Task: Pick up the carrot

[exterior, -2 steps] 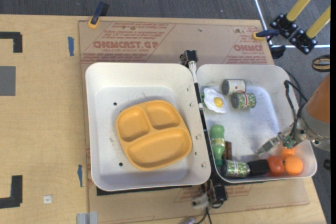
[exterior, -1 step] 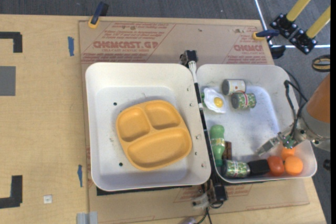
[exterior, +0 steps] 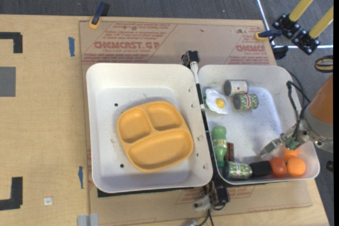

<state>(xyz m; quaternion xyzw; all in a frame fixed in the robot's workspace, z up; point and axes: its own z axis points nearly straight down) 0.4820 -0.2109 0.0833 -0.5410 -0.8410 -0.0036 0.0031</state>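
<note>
The carrot (exterior: 290, 155) is a small orange piece in the front right corner of the right bin (exterior: 265, 114). Part of it is covered by the gripper. My gripper (exterior: 277, 146) reaches in from the right and hangs low over the bin floor, right at the carrot's upper left edge. Nothing can be seen held in it. The arm's orange band (exterior: 324, 106) is above the bin's right rim.
A red tomato (exterior: 278, 166) and an orange ball (exterior: 297, 167) lie just in front of the carrot. A black block (exterior: 260, 168), cans (exterior: 239, 170) (exterior: 245, 101) (exterior: 235, 87), a green bottle (exterior: 219, 141) and a fried egg (exterior: 217, 101) share that bin. The left bin (exterior: 100, 114) holds a yellow divided plate (exterior: 155, 135).
</note>
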